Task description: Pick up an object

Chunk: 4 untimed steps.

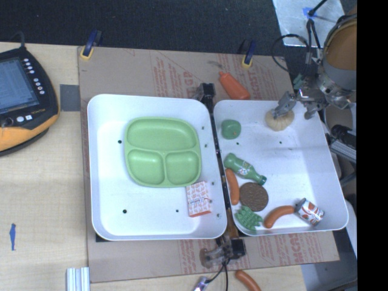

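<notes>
**Small pale lump at the far edge of the right bin, under the gripper**

Seen in the camera view: gripper (285, 109) down at the far side of the right bin (315, 162), directly above and touching or almost touching a small beige round object (278, 120). Impossible to tell from this angle whether the claw is released or clenched; no grasp to confirm.

Location of the object: near the far rim of the right bin, well apart from the other things. Closest neighbour a small green round piece (230, 128) to its left. Lower in the same bin, gathered near the divider: a green bottle (244, 168), a brown disc (253, 196), an orange sausage (279, 216), a small can (309, 211).

Judged handling of the beige object: probably light, like a toy food piece or a bit of bread. Surface looking matte, so likely not slippery. Possibly soft and a little squashable; hardness not clear from the picture. Not looking fragile. Rounded form, so some danger of rolling or popping out sideways under an off-centre squeeze.

Best place to take hold, as a judgement: across the widest middle part, from above, with equal contact on both sides. Free floor around it on every side, so no crowding from neighbours. Only concern the bin rim behind it, quite near.

In the left bin (109, 162): a green divided plate (162, 151) and a small printed packet (199, 199), not involved here.
</notes>
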{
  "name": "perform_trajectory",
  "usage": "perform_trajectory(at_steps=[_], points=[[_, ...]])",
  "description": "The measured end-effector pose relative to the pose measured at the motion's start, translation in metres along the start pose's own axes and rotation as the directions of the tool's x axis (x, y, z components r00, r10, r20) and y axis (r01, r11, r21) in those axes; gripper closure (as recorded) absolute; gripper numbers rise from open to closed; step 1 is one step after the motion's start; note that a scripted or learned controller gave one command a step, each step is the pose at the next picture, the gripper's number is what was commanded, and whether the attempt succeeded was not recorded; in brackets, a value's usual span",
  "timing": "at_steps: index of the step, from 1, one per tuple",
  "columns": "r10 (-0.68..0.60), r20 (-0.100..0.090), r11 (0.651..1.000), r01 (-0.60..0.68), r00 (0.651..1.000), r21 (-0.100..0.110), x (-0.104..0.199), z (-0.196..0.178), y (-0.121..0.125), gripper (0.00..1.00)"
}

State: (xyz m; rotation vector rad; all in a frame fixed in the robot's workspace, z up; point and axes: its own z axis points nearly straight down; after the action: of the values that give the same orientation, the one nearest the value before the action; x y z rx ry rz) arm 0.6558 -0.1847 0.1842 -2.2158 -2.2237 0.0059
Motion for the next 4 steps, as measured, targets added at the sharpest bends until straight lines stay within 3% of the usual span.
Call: perform_trajectory(at_steps=[1,2,3,4], points=[[-0.001,-0.001,1.000,0.001,1.000,-0.003,0.056,-0.100,-0.009,0.00],[0.001,0.000,1.000,-0.001,1.000,0.002,-0.009,0.035,-0.001,0.00],[-0.002,0.001,1.000,0.002,1.000,-0.001,-0.010,0.022,0.000,1.00],[-0.002,0.001,1.000,0.002,1.000,0.000,-0.009,0.023,0.000,0.00]])
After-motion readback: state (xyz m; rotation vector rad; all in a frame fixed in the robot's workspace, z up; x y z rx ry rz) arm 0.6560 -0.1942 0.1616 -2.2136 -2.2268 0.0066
